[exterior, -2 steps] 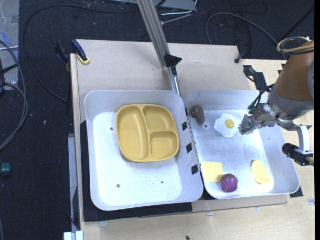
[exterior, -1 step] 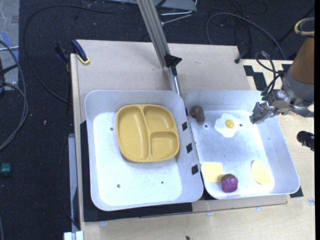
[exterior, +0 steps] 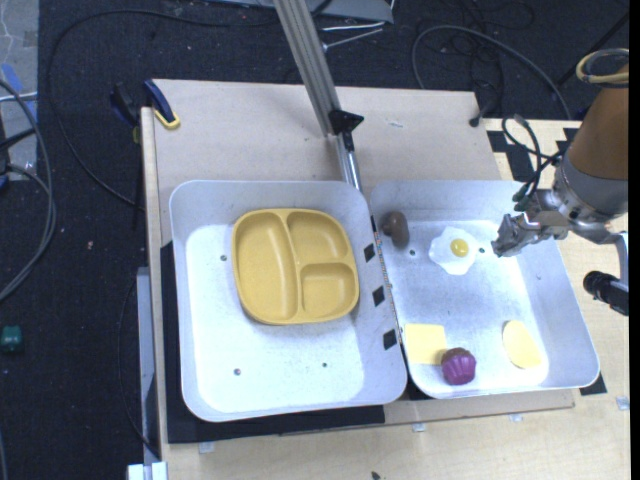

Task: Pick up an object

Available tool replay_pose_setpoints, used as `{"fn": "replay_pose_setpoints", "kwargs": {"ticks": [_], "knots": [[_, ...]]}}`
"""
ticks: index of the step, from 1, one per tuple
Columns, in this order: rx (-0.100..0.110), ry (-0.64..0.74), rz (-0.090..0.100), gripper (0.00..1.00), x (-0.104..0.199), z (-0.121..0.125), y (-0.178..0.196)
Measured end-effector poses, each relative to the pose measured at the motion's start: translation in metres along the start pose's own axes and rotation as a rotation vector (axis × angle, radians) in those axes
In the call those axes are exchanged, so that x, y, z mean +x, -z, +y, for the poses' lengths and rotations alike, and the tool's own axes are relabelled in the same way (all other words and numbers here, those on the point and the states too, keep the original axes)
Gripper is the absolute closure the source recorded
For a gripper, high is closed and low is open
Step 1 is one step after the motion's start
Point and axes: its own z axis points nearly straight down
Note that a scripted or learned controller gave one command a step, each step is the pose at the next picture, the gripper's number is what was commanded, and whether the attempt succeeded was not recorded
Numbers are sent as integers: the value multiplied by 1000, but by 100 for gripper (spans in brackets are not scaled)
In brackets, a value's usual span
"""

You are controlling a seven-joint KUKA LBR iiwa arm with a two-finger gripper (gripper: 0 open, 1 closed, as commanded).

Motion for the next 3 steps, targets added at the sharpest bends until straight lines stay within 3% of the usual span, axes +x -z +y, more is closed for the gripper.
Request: {"fn": "replay_pose_setpoints", "kwargs": {"ticks": [1,3], "knots": [[-1,7,2,100,56,3,3],[1,7,2,100,170,-17,-3]]}}
